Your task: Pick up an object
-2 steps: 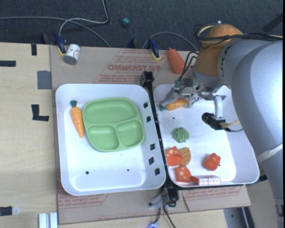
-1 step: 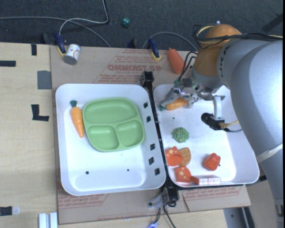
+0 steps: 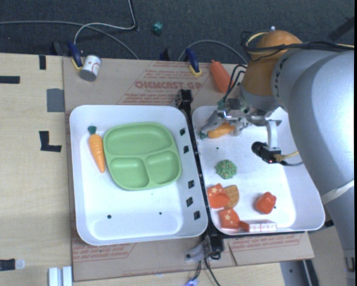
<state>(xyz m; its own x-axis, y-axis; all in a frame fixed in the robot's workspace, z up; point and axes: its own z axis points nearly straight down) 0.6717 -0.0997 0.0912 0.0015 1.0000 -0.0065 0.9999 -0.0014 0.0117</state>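
Taking the green divided plate [image 3: 143,155] as the mark, a toy carrot [image 3: 96,151] lies just left of it in the left bin [image 3: 83,213], on a cardboard sheet [image 3: 160,82] over a pale wooden bench [image 3: 23,177] with dark carpet beyond. Right of the plate, the right bin [image 3: 297,216] holds a green leafy toy [image 3: 226,169] and red and orange toys [image 3: 224,199], hard to tell apart. Further right and higher, the gripper [image 3: 221,127] sits low over an orange object [image 3: 220,131] under its tip; whether its fingers are closed on it cannot be told, the grey arm [image 3: 321,112] hiding much.

two bins [image 3: 83,219], one plate [image 3: 142,155] – two carrots [image 3: 97,151]
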